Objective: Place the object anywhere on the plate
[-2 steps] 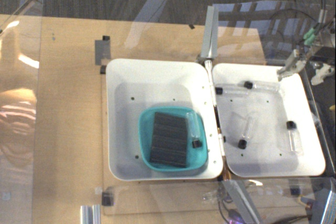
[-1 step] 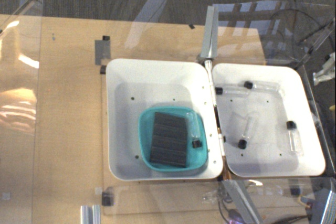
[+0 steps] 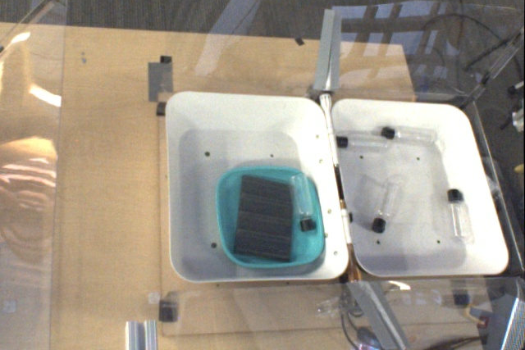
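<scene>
A clear vial [image 3: 306, 205] is already lying on the teal plate [image 3: 225, 209] beside a dark block [image 3: 265, 217], suggesting placement is done. 3 vials [image 3: 385, 201] are waiting in the right bin [image 3: 484, 176].

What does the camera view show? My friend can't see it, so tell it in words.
A teal plate sits in the left white bin, holding a dark ridged block and a clear tube with a black cap. The right white bin holds three more clear black-capped tubes, lying apart.
</scene>
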Tool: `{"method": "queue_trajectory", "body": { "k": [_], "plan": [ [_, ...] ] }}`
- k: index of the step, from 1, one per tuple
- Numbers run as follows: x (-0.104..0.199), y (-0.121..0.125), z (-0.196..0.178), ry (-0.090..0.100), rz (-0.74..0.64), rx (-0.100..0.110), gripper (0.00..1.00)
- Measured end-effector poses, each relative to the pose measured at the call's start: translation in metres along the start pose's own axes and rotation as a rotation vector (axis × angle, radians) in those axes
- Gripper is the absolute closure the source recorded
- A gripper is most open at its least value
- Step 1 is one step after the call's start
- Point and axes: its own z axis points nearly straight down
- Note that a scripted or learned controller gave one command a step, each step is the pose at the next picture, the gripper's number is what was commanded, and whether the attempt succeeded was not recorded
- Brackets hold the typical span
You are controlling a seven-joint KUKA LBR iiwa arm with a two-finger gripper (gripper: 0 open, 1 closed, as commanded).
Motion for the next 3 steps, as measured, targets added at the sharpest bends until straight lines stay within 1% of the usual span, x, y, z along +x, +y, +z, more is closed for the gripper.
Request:
{"method": "queue_trajectory", "body": {
  "k": [1,2,3],
  "plan": [
    [0.063,0.016,0.044,0.006,-0.074,0.013,1.00],
    [0.084,0.028,0.011,0.007,-0.349,0.007,1.00],
    [0.116,0.018,0.011,0.008,-0.437,0.007,1.00]
  ]
}}
